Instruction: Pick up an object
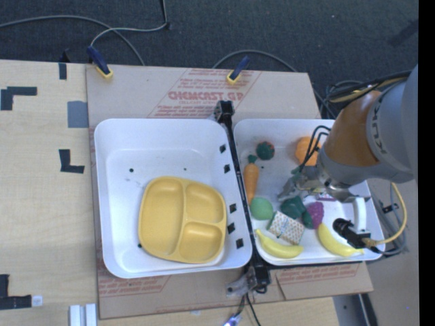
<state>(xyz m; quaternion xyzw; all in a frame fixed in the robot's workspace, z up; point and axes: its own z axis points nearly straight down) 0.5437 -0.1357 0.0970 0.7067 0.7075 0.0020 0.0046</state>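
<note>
Right bin [272,129]: the gripper [299,190] sits low among the toys, at about 3 o'clock from the carrot [251,178]. Fingers look slightly parted over a dark green object [293,206], though the view is too cluttered to confirm any hold. Carrot's long axis runs 12 to 6, tip toward 6. One banana [277,245] lies at the bin's 6 o'clock edge, running 10 to 4. Left bin [109,141] holds a yellow tray [182,219].

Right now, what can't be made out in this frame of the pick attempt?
- Gripper: the wrist hides its fingers, so open or shut is unclear, as is any hold.
- Dark green object: under the gripper, partly covered and blurred; its shape is unclear.
- Orange ball: its right side is behind the arm.
- Patterned block: print too small to read.
</note>
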